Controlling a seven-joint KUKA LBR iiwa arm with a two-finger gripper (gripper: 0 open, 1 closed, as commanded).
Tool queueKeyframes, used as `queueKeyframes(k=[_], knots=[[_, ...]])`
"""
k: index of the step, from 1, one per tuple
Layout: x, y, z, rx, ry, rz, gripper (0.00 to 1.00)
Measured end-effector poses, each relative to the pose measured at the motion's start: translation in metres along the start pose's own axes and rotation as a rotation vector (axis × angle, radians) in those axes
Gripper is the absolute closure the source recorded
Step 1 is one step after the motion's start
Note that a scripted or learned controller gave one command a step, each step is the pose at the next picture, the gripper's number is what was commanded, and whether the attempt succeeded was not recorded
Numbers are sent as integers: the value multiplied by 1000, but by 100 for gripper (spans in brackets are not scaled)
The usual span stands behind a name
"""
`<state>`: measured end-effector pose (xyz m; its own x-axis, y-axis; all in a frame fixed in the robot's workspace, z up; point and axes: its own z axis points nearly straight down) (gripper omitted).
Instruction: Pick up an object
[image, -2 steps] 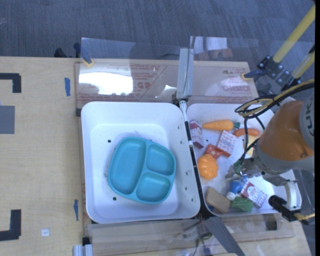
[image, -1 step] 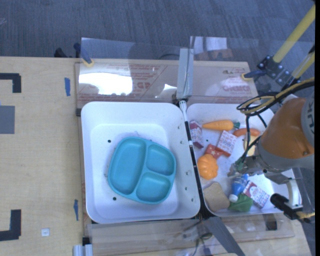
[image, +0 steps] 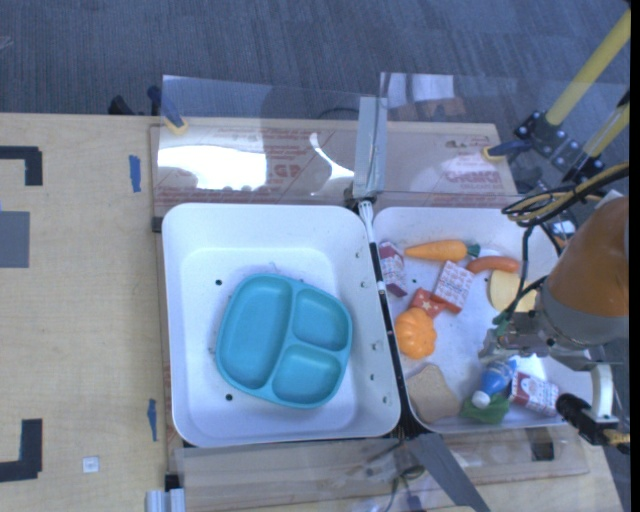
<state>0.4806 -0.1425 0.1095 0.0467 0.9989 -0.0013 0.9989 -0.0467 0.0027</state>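
The right bin (image: 455, 222) holds several small things: a carrot (image: 437, 250), a red and white packet (image: 447, 288), an orange pepper (image: 416, 334), a slice of bread (image: 432, 392), a yellow piece (image: 504, 289) and a blue bottle with a green base (image: 491, 391). My gripper (image: 505, 340) hangs over the right side of this bin, just above the blue bottle, with the orange-banded wrist (image: 592, 275) behind it. Nothing shows between its fingers.
The left bin (image: 190, 260) bears a turquoise divided plate (image: 284, 340). A clear plastic wall (image: 300, 150) stands behind both bins. Yellow rods and black cables (image: 560, 190) cross the upper right. Wooden bench (image: 70, 300) spreads to the left.
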Motion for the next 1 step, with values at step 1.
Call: queueKeyframes(k=[1], knots=[[0, -1, 1, 2, 1, 0, 0]])
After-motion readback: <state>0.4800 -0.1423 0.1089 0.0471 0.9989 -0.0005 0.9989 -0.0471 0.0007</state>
